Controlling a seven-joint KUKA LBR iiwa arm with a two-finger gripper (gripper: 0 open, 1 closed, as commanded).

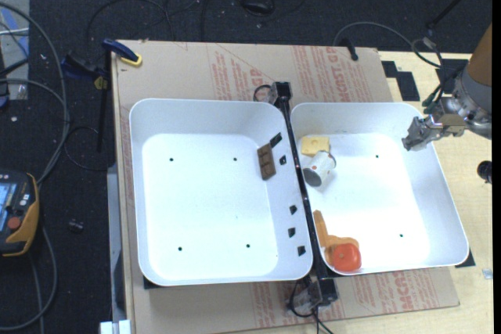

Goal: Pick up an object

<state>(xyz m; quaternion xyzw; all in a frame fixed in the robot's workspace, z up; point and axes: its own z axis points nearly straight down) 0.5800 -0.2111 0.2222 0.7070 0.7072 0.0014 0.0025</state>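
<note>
Clearly the pre-grasp stage: nothing is picked yet, and the grey two-finger gripper (415, 135) sits at the right of the frame over the right rim of the right shallow white plastic bin (407, 192), well apart from every object. How far the jaws are parted can't be told at this size, and nothing is seen between them. The arm enters from the upper right edge, wrist angled down and to the left toward the bin. Candidates all lie along the left side of that bin: a pale yellow soft block (315, 145) at upper left, a white and grey cylindrical cup-like piece (317, 168) touching just below it, and an orange handled toy with a red round end (338, 246) at the lower left corner. A brown flat bar (266, 162) leans on the right wall of the left white bin (203, 199). Next move, as I judge it: travel left across the bin, centre over one item, then descend. The desk (211, 74) is brown board.
</note>
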